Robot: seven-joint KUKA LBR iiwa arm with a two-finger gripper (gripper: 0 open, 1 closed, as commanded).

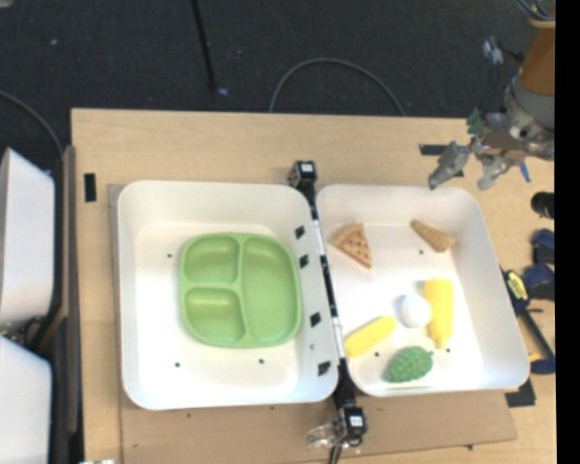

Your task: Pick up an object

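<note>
The right bin holds several toy foods: a waffle-patterned wedge, a tan cone-shaped piece, a white ball, a yellow corn cob, a yellow banana-like piece and a green bumpy piece. My gripper hangs above the bin's far right corner, at the view's right edge. Its two fingers are spread apart with nothing between them. It is well clear of every item in the bin.
The left bin holds a green divided plate. A black divider with clips runs between the bins. Blue and yellow clamps sit off the right bin's side. White boxes stand left of the bench.
</note>
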